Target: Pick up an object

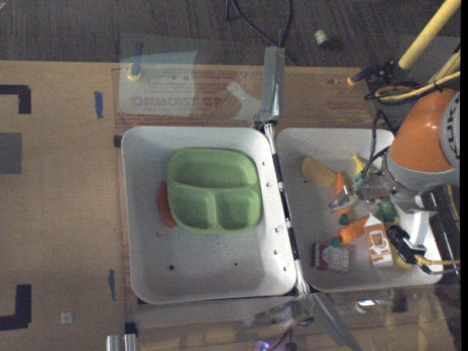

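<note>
Gripper [349,198] low in right bin [307,243], finger state cannot be told. Nearby: yellow piece [319,171], orange carrot [353,230], small carton [377,243]. Left bin [146,254]: green divided plate [214,189], orange-red item [164,204] touching its left edge.

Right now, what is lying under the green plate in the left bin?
A red-orange object sticks out from under the left edge of the green plate, resting on the left bin. The plate covers the rest of it, so I cannot tell what it is.
</note>
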Tool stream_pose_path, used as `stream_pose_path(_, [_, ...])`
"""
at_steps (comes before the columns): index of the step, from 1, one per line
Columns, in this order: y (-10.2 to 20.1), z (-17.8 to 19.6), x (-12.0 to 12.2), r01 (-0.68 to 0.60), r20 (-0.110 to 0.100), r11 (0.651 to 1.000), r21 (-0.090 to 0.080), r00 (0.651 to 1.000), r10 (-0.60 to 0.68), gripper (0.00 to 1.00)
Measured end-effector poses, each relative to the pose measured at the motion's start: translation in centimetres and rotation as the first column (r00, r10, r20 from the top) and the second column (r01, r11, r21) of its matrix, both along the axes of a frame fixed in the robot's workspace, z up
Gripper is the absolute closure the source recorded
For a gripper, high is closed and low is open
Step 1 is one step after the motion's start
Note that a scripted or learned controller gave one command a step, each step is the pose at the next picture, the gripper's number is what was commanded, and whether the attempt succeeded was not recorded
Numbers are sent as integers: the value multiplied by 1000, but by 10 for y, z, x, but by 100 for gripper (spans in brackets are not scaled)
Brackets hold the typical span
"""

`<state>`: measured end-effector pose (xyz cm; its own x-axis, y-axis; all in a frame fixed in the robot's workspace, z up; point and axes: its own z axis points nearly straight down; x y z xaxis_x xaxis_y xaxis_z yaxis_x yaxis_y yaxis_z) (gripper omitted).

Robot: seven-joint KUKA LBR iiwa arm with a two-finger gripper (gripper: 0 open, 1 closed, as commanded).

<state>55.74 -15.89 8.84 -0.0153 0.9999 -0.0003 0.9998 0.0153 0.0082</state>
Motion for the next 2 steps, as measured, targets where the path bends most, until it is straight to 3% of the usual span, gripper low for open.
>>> stream_pose_path(1, [-4,11,0,6,4,1000,-4,1000,-6,100])
stream_pose_path(2, [41,146,54,-14,-6,1000,-1,1000,14,100])
